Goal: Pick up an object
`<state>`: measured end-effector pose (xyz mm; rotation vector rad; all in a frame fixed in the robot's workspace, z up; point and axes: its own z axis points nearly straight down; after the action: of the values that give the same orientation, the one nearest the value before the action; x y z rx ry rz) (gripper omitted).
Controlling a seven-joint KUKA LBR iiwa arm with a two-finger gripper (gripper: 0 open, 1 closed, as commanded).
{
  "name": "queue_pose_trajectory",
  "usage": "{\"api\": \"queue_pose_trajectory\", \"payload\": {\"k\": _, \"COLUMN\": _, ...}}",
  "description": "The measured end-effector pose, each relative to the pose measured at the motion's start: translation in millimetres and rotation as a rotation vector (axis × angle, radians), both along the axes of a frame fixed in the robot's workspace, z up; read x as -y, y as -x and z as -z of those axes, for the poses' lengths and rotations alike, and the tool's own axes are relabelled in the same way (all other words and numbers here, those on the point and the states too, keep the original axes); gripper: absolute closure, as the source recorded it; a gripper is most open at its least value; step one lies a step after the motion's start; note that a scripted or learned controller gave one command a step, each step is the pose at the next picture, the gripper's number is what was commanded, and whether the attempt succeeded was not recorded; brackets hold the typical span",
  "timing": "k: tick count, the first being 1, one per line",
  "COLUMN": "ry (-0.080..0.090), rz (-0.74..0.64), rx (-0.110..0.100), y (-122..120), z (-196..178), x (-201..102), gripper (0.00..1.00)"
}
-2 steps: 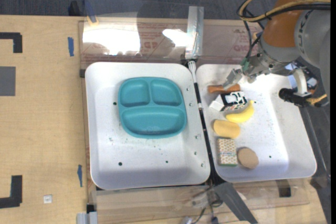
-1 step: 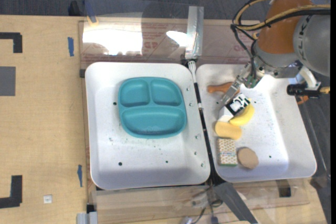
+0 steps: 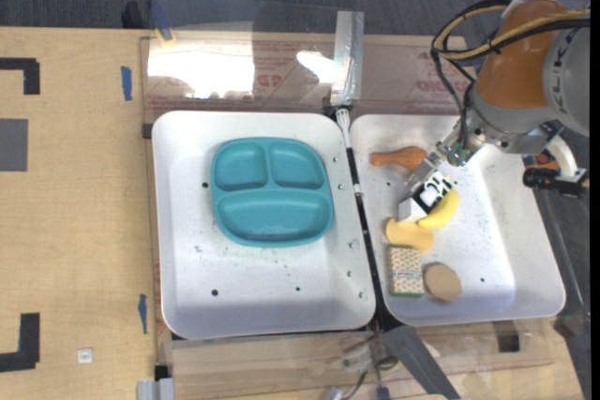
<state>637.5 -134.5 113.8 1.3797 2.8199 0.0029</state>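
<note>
Matt, speckled white plastic is being shown by both bins (image 3: 187, 276), while a smooth teal plastic finish is seen on the divided plate (image 3: 272, 190). Pale, raw-looking wood is being presented by the bench (image 3: 75, 201), and a glaring clear sheet (image 3: 244, 51) is being lit behind.

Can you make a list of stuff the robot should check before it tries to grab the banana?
1. Banana in reach, in the right bin: ok.
2. Tool lined up with it: ok, it sits right at the banana's upper end.
3. Banana between the fingers: cannot tell, the tool hides that spot.
4. Room around the banana: not ok, the yellow block touches its lower end.
5. Orange piece out of the way: cannot tell, it lies close beside the tool.
6. Blue tray away from the action, in the left bin: ok.
</note>
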Motion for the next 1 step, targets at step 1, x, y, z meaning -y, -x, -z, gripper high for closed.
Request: {"api": "queue_pose_trajectory", "payload": {"k": 1, "ry": 0.004, "rz": 0.034, "rx": 0.013, "y": 71.4, "z": 20.4, "x": -22.7, "gripper": 0.00}}
